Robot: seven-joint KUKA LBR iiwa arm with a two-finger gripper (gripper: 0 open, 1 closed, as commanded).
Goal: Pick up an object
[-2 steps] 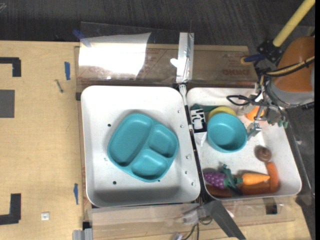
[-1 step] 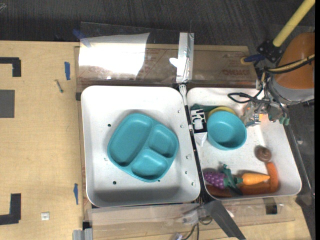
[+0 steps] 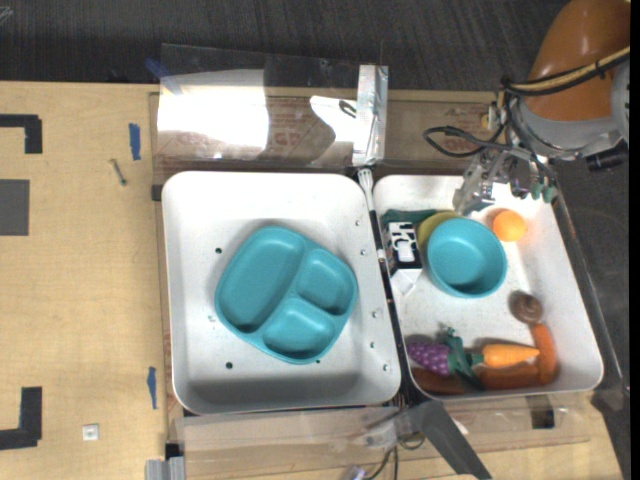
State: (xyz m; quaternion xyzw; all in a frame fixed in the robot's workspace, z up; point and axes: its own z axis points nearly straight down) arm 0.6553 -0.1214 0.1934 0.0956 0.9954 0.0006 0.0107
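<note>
Camera view: orange ball (image 3: 509,225) sits in right bin (image 3: 575,268) at about 1 o'clock from the bowl (image 3: 466,256), just beside its rim. Likely light, hard plastic, smooth and round; may roll or squirt out, so fingers should close across its widest part from above. Gripper (image 3: 487,183) hangs over the bin's top edge, at 11 o'clock from the ball, near it. Fingers look slightly apart with nothing between them, though cables blur this. Bottom of the same bin: grapes (image 3: 427,351), carrot (image 3: 508,355), a small brown piece (image 3: 526,307). Left bin (image 3: 200,208) holds a divided plate (image 3: 286,292), well apart.
</note>
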